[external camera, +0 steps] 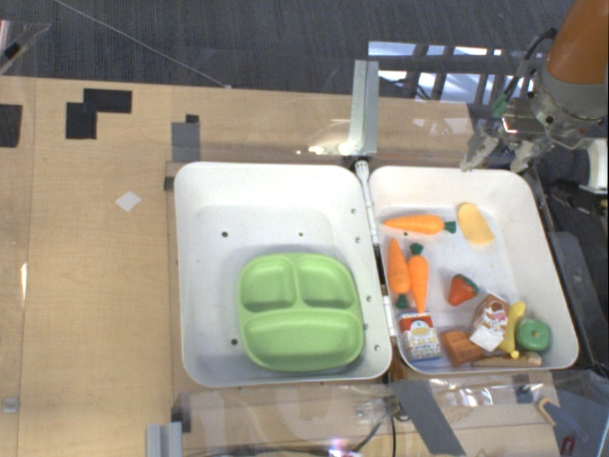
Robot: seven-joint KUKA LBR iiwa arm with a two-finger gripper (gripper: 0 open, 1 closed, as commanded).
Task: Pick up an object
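Observation:
The right bin (533, 219) holds toy food: an orange carrot (416, 224) lying crosswise, a yellow lump (475, 224), two more carrots (398, 269) (418, 276) side by side, a red strawberry (461, 289), a small carton (419, 336), a brown biscuit (459, 347), a white-and-red packet (490, 322), a banana (515, 327) and a green apple (535, 334). My gripper (499, 152) hangs over the bin's back rim at upper right, fingers spread open with nothing between them, well apart from every item.
The left bin (205, 255) carries a green divided plate (301, 310). A metal post (364, 103) rises behind the seam between the bins. Bare white floor lies in the right bin's back right corner.

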